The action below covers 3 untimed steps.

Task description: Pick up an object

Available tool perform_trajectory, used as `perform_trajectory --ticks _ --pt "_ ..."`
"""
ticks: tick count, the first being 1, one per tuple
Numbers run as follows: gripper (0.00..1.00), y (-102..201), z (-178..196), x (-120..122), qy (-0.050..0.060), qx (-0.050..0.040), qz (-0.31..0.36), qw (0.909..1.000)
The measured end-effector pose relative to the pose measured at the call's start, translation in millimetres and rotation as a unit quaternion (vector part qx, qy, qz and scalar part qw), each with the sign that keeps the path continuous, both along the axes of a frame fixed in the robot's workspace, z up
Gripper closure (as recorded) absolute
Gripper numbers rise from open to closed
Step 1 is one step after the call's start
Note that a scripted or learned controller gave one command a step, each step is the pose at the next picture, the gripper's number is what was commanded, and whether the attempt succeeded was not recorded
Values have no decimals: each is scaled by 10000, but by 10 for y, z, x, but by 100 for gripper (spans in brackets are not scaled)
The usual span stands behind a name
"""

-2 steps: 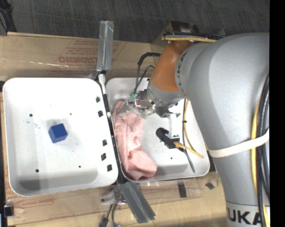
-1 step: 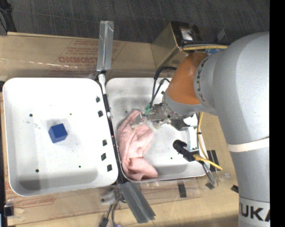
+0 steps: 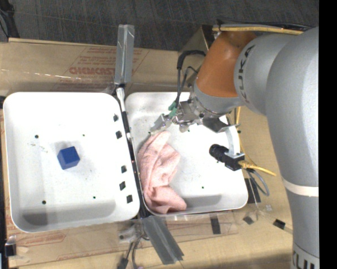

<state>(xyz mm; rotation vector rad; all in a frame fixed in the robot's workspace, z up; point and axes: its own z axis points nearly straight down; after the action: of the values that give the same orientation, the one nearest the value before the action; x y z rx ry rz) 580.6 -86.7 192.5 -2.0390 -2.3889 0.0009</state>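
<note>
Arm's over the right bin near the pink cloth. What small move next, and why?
Probably a short descent toward the bunched pink cloth. The gripper sits above the cloth's upper end in the right bin, with nothing seen in it, and the cloth is much nearer than the blue cube in the left bin.

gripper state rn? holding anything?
Gripper: cannot be told if open or closed. It sits over the upper end of the pink cloth in the right bin; no object visibly held.
</note>
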Motion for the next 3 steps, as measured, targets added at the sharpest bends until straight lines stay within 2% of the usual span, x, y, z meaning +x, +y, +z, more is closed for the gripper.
perform_trajectory --ticks 1,2,3 --pt "0 -385 -1012 -71 8 3 412 9992" --pt "0 -276 -1003 385 4 -1 317 9995" --pt "0 -101 -1013 -175 15 3 341 9994"
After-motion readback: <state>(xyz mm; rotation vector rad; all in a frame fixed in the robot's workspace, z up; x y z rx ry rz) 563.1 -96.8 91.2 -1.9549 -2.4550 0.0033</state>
